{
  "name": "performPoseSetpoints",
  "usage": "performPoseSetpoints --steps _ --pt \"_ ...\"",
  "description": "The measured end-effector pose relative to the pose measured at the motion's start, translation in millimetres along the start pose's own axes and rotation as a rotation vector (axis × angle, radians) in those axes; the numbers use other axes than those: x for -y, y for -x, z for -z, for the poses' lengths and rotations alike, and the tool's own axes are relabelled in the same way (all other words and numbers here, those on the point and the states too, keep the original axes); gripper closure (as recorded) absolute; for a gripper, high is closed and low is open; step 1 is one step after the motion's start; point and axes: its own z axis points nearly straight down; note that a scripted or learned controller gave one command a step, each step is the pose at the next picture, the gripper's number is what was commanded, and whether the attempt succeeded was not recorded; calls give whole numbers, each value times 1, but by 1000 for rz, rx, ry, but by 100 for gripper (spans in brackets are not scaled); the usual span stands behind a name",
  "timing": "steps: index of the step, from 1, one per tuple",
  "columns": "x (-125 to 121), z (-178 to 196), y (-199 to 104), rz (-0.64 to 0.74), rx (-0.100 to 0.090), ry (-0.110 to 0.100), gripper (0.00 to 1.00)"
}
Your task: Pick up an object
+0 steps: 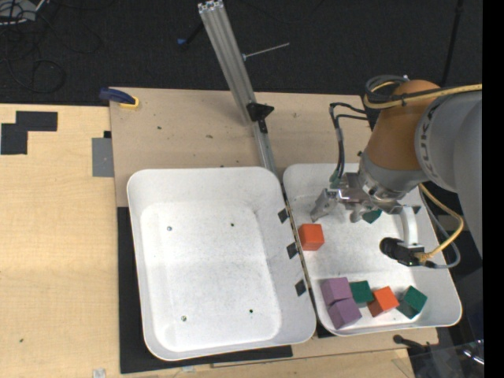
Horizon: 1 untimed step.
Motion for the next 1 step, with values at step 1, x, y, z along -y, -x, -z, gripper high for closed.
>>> performPoseSetpoints --steps 1 --pt "-1 -38 -1 -4 1 9 0"
